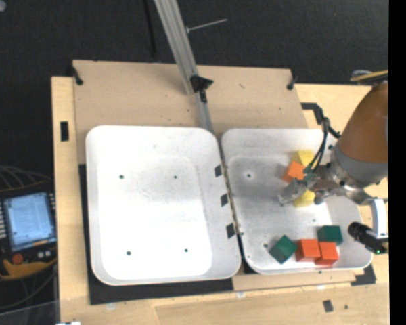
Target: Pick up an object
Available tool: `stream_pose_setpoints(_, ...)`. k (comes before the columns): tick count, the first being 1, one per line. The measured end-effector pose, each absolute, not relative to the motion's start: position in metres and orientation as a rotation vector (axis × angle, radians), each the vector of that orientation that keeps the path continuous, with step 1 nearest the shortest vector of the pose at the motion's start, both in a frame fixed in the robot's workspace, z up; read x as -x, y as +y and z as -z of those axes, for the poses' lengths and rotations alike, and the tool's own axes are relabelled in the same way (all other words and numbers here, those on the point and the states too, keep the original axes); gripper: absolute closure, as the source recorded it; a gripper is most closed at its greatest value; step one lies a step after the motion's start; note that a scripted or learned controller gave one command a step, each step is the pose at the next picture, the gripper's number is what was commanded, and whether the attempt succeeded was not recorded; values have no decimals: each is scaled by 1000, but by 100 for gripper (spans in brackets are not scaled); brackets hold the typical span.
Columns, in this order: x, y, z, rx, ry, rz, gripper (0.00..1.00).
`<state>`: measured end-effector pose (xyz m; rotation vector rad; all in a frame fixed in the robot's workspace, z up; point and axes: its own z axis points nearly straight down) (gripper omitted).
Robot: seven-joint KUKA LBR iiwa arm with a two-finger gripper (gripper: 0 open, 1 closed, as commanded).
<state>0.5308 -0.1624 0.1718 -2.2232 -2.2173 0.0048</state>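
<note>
Here the gripper (299,193) hung low inside the right bin (257,252), beside a yellow block (304,158) and an orange block (295,170) near its far edge. Two green blocks (282,248) and two orange ones (309,249) lay along the near edge.

two shallow white plastic bins (155,202) on a tan wooden bench (64,181); orange blocks (318,250), green blocks (282,248), yellow blocks (304,160); grey arm (365,141) with orange band.

Tan bench (64,181) bears two white bins (155,202) side by side.
</note>
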Motion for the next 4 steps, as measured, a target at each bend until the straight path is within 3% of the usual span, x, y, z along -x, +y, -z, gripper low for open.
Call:
stream_pose_setpoints(1,-526,-154,-120,2222,-2218,-5,0)
stream_pose_setpoints(2,-527,-156,-98,2226,-2222,0,0)
stream_pose_setpoints(3,-528,-157,-110,2235,-2216,6,100)
stream_pose_setpoints(4,-524,-159,-154,2233,-2218,5,100)
